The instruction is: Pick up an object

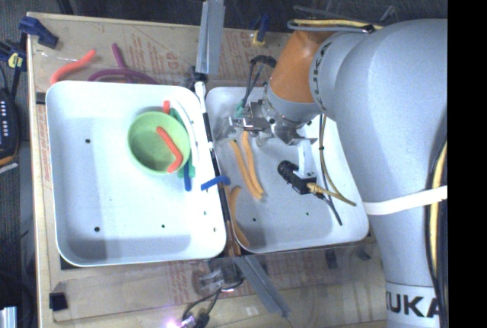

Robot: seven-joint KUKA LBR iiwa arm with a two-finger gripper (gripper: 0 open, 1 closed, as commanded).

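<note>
My gripper (242,122) is low in the upper left corner of the right bin (304,231), just above the upper ends of two long orange strips (248,164) that lie side by side on the bin floor. Whether it touches them I cannot tell. Another orange strip (233,214) curves along that bin's left wall. In the left bin (99,235) stands a green bowl (156,142) with a red-orange bent stick (172,147) across it. A blue stick (215,183) rests on the rim between the bins.
A blue and a green stick (186,167) lie by the bowl's right side. Behind the left bin are an orange handle (73,66) and a purple cable (122,75). A grey metal bar (211,33) stands up between the bins at the back. The arm covers the right bin's right side.
</note>
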